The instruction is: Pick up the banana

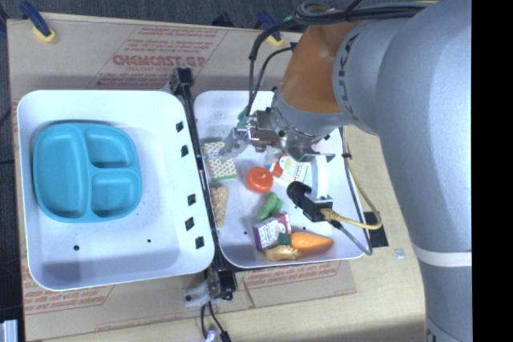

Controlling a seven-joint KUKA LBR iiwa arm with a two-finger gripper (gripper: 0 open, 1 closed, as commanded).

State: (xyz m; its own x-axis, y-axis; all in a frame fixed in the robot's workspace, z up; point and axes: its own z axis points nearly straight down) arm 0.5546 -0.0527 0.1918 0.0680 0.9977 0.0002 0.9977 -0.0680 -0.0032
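A small yellow-tan piece, which may be the banana, lies at the front edge of the right bin. It is wedged under a purple packet and beside an orange carrot. My gripper hangs over the back half of the same bin, well away from that piece. It is just above a round orange-red fruit. Nothing is visibly held.
The right bin also holds a green item, a patterned packet and a tan cracker along its left wall. A blue divided plate sits in the left bin. The arm covers the right bin's far right corner.
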